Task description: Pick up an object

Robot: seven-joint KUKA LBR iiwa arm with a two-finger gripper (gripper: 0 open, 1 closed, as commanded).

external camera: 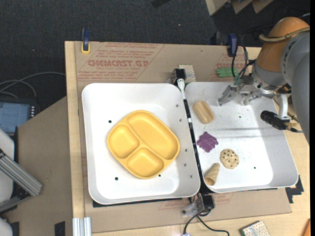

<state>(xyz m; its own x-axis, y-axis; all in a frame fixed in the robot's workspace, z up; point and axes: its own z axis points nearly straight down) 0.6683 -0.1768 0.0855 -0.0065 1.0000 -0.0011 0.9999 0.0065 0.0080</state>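
Cone (212, 173), cookie (229, 158), grapes (207, 141), bread roll (203, 111): 1 ea; 1 yellow tray (142, 143).

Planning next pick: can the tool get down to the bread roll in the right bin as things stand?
Probably yes. The tool hovers over the right bin's far end, and the bread roll lies just to its left in this view, uncovered, with bare bin floor between them.
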